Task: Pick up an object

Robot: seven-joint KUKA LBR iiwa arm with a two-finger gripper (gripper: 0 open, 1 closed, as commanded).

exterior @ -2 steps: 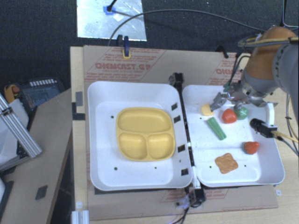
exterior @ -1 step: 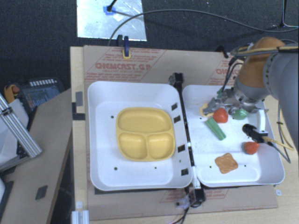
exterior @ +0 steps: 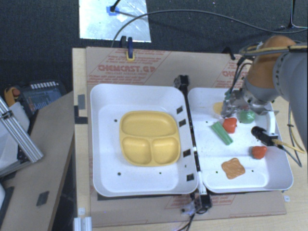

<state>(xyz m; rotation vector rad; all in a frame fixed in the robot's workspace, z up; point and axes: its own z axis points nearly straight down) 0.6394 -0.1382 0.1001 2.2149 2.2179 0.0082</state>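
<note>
My gripper (exterior: 229, 109) hangs low over the far part of the right bin (exterior: 279, 179), reaching in from the right. Just below its tip lies a small red-orange piece (exterior: 230, 125), with a green stick (exterior: 221, 133) slanting beside it to the left. A green round piece (exterior: 247, 116) sits right of the tip, partly under the wrist. A yellow piece (exterior: 218, 108) peeks out on the gripper's left. Nearer the front lie a red tomato-like piece (exterior: 259, 151) and a flat orange-brown piece (exterior: 233, 168). Nothing is visibly between the fingers.
The left bin (exterior: 103, 177) holds a yellow tray (exterior: 149, 137) with three compartments. A black divider (exterior: 188, 129) runs between the bins. Cardboard lies under both bins, and a cable crosses the floor behind them.
</note>
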